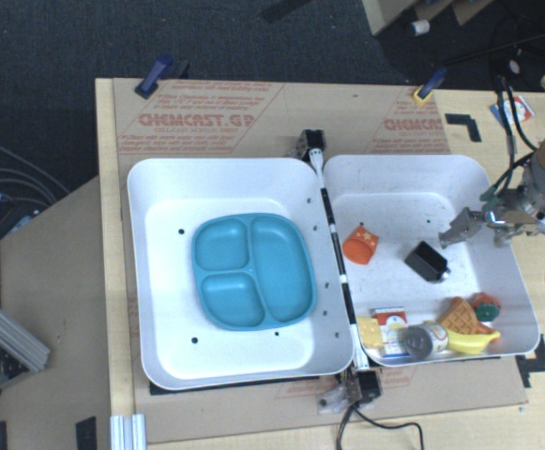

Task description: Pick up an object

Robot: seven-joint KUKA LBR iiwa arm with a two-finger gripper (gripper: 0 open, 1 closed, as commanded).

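My gripper (470, 215) hangs over the right edge of the right bin (390, 178), open, with nothing between its fingers. A small black block (427, 262) lies on the bin floor just left of and below the gripper, apart from it. Farther left, near the divider, sits an orange piece (359, 245). Along the bin's front wall is a heap of toy food: a yellow banana (471, 342), a waffle-like wedge (460, 315), a grey round can (415, 342) and a red and white packet (389, 319).
The left bin (155, 251) holds a blue divided plate (252, 270). A black rail (333, 242) runs between the two bins. Cables (509, 111) hang at the upper right near the arm.
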